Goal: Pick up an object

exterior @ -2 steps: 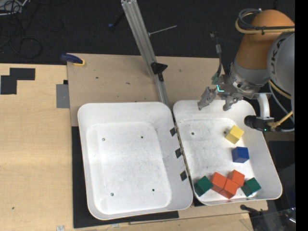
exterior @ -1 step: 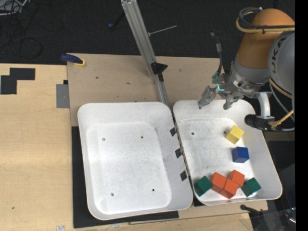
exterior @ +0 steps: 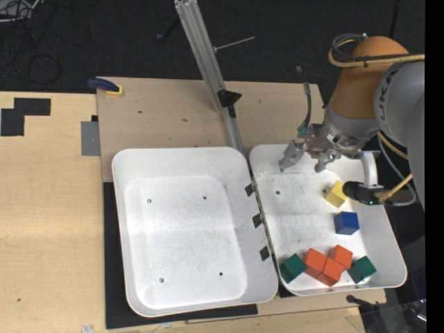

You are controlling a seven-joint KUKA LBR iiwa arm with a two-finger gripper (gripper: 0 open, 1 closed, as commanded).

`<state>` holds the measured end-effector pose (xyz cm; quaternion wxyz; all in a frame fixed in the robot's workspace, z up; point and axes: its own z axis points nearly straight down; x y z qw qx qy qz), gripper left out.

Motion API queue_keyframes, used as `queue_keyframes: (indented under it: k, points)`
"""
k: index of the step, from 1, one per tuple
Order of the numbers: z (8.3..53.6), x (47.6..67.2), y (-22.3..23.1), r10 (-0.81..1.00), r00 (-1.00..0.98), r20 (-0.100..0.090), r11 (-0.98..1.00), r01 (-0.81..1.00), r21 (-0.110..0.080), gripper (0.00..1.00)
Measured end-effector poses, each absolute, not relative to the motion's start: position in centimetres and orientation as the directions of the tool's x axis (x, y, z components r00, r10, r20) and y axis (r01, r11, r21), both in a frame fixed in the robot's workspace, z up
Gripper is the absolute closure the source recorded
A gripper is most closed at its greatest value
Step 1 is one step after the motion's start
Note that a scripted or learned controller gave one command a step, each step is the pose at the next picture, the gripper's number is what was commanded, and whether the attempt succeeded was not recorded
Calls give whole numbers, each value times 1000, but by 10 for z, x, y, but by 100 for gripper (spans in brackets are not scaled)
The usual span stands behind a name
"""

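Hovering over the far edge of the right bin (exterior: 272, 217), the gripper (exterior: 309, 157) has its 2 fingers spread and nothing between them, so no object is picked up yet. The nearest candidate is the yellow block (exterior: 336, 194), lying by the bin's right wall just beside a black part of the arm's fittings; the blue block (exterior: 347, 223) sits a little nearer the front edge, apart from it. Along the front edge, 2 orange blocks (exterior: 327, 262) touch one another, with a green block (exterior: 293, 267) on their left and another green block (exterior: 361, 268) on their right near the front right corner. The likely trouble is judged to lie in crowding: a descent on the orange pair could land a finger on top of a neighbour or shove the cluster instead of straddling 1 piece, and a try at the yellow block could jam a finger against the wall. The left bin (exterior: 132, 186) on the table (exterior: 55, 200) plays no part. The yellow block looks close to cubic, so no real long axis shows; it lies turned, its edges diagonal to the bin walls, and spread fingers not matched to that angle would probably press on corners and let it twist out.
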<state>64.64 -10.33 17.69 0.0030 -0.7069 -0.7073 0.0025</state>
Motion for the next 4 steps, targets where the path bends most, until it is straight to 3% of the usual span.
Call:
queue_keyframes:
  k: [1,2,3,4]
  points:
    - [114,645,-108,1000,0,1,0,1000,-10,0]
    - [90,646,-107,1000,1,0,-1,1000,-3,0]
    - [101,645,-108,1000,6,1,-6,1000,-3,100]
    - [155,657,-109,1000,0,-1,0,1000,4,100]
